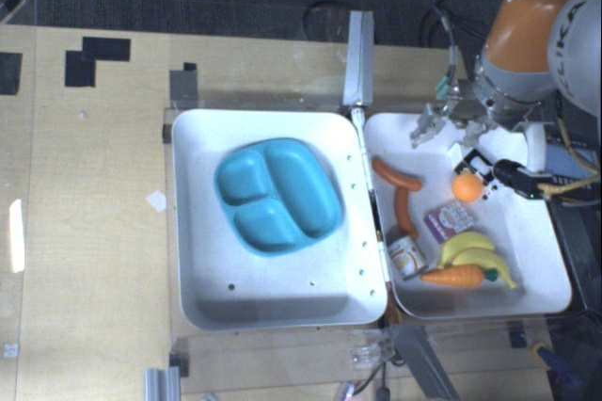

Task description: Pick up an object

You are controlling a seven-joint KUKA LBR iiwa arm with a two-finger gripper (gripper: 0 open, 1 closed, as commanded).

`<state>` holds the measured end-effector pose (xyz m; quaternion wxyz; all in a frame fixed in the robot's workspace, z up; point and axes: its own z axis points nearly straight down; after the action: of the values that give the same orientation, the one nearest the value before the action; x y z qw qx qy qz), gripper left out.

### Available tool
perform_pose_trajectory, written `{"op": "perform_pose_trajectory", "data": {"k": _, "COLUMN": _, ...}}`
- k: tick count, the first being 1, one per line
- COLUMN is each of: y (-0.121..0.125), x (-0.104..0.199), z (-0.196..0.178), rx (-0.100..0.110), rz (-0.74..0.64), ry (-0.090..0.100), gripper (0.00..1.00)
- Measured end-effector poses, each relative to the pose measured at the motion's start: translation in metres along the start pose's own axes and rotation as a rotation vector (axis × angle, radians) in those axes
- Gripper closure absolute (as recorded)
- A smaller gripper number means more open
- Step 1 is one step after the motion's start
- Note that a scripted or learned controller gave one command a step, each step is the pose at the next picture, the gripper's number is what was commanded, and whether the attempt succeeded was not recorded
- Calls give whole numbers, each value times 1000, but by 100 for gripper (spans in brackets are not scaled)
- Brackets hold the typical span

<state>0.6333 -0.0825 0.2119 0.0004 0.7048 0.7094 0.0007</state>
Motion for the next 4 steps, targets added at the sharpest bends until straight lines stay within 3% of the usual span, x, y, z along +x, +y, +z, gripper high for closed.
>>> {"op": "perform_pose_trajectory", "data": {"k": 1, "y": -4, "x": -28, "z": 106, "rx": -15, "rz": -68, "ry": -4, "gripper": 0}}
{"op": "perform_pose_trajectory", "data": {"k": 2, "y": -13, "x": -41, "z": 124, "rx": -9, "rz": -74, "ry": -2, "gripper": 0}}
{"op": "perform_pose_trajectory", "data": {"k": 3, "y": -11, "x": -40, "z": 112, "rx": -15, "rz": -75, "ry": 1, "gripper": 100}}
{"op": "perform_pose_trajectory", "data": {"k": 4, "y": 1, "x": 35, "z": 8, "rx": -4, "rz": -67, "ry": 0, "gripper": 100}}
